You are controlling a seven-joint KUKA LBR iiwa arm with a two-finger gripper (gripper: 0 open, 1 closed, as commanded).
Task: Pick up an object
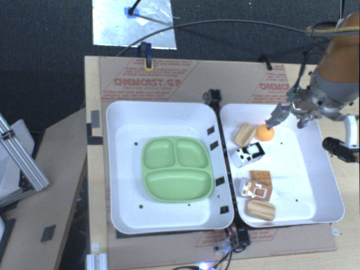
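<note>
An orange ball [265,133] sits in the upper left part of the right bin [315,173], just beside a tan bread roll [244,134] on its left. The gripper [284,114] hangs just above and to the right of the ball — one dark finger [277,117] slants down to its upper edge — but whether it is open or grasping anything I cannot tell. Below lie a black-and-white block [248,153], a waffle piece [259,185] and a second roll [261,209]. The left bin [163,114] holds a green divided plate [177,169]. The risk — a round ball can roll away from an off-centre pinch, or the roll alongside may block a finger.
</note>
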